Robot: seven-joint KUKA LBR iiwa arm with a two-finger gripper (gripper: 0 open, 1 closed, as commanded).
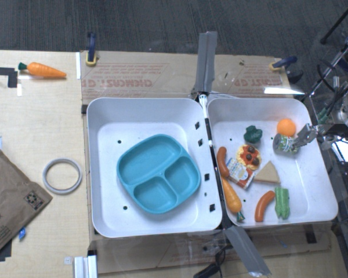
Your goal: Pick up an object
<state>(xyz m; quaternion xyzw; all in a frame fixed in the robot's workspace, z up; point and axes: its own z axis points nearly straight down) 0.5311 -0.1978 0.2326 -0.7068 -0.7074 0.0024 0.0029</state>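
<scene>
The right bin (pixel 322 172) holds several toy foods: an orange ball (pixel 286 126), a dark green vegetable (pixel 253 134), a red sausage (pixel 222 161), a pizza slice (pixel 247 155), a tan wedge (pixel 268 173), a carrot (pixel 232 197), another red sausage (pixel 264 205) and a green pickle (pixel 282 202). My gripper (pixel 303 136) comes in low over the bin's right wall, just right of the orange ball. Its tip touches or overlaps a small grey-green object (pixel 285 145). Whether it grips that object is unclear.
The left bin (pixel 98 155) holds a blue divided plate (pixel 158 173). On the bench to the left lie a carrot (pixel 42 70), a tape ring (pixel 62 175) and a brown cardboard box (pixel 8 201). Cables and a stand crowd the right edge.
</scene>
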